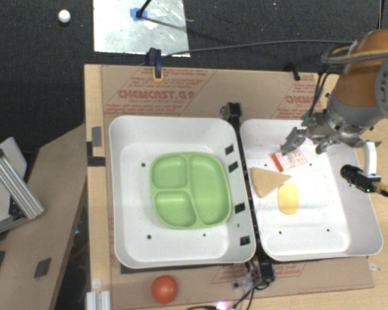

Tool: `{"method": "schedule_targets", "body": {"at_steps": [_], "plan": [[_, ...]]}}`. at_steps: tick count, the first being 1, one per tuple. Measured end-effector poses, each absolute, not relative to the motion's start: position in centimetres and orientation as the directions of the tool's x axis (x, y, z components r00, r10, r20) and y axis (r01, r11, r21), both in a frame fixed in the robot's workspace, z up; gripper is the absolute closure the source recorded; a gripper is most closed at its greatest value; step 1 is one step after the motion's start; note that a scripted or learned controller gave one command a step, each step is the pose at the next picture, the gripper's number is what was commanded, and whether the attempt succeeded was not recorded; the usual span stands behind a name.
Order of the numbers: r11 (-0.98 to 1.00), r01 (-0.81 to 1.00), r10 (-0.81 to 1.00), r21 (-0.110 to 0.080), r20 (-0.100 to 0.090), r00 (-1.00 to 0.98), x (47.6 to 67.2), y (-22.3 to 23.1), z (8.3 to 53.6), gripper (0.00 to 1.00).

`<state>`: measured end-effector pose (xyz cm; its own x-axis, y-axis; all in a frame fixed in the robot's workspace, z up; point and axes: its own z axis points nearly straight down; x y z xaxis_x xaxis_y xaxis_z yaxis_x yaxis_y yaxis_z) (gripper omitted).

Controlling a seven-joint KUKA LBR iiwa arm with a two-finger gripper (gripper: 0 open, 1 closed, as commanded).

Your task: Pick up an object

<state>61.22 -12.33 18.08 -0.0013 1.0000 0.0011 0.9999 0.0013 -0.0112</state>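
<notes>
The gripper point(296, 139) hangs over the back of the right bin point(362, 237), its grey arm point(365, 76) with the orange band reaching in from the right; whether it is wide, narrow or holding anything cannot be told from this slant. Just below and in front of it, on the floor of the right bin, lies a small red and white packet point(290, 161). Next to the packet, toward the front of that bin, a tan wedge point(268, 181) rests near the wall shared with the left bin point(126, 173), and a yellow block point(288, 198) sits touching the wedge on its right. The left bin holds a green divided tray point(189, 189). An orange ball point(164, 289) sits on the bench in front of the left bin.
</notes>
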Motion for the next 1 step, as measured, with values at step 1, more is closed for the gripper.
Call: {"method": "schedule_targets", "body": {"at_steps": [1], "plan": [[0.003, 1.0, 1.0, 0.001, 0.0, -0.003, 61.53, -12.31, 18.81, 0.0]]}}
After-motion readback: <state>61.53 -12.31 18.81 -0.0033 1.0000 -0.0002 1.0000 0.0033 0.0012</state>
